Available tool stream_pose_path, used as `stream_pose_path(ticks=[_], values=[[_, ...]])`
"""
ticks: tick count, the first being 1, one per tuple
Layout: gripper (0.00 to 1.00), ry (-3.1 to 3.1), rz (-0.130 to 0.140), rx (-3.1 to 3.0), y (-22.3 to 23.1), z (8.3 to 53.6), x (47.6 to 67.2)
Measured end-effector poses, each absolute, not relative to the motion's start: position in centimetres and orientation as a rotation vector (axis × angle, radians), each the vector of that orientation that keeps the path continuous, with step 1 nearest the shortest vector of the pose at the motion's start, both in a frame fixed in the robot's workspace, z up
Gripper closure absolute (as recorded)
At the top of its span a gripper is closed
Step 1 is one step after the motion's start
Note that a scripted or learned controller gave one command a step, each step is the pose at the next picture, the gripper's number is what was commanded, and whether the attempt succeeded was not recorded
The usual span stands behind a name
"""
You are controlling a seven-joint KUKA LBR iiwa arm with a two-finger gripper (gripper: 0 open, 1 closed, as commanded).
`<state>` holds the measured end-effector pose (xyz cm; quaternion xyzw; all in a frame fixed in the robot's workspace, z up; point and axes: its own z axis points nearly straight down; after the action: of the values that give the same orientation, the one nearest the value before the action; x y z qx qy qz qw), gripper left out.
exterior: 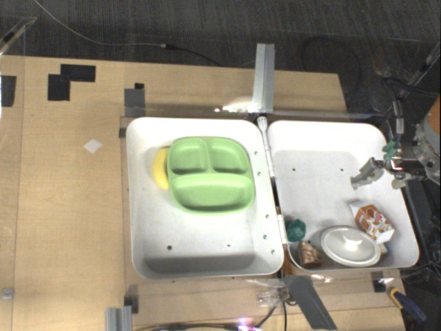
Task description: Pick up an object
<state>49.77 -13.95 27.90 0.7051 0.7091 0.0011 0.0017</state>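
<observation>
The pincer (368, 173) hangs over the right bin (324, 147) (open or closed, I cannot tell), above the snack packet (373, 223).

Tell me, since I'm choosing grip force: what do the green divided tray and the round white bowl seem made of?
Green divided tray: probably moulded plastic, matte; its colour is even, its compartment edges are rounded and it has no glare. Round white bowl: glossy, with bright highlights on its rim; it could be glazed ceramic or hard plastic, and the view cannot settle which.
</observation>
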Motion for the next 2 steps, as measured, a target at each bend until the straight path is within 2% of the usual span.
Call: stream_pose_path(ticks=[1, 2], values=[[0.00, 2.387, 0.003, 2.037, -19.1, 21.0, 48.8], [0.00, 2.450, 0.003, 1.961, -20.6, 10.1, 50.6]])
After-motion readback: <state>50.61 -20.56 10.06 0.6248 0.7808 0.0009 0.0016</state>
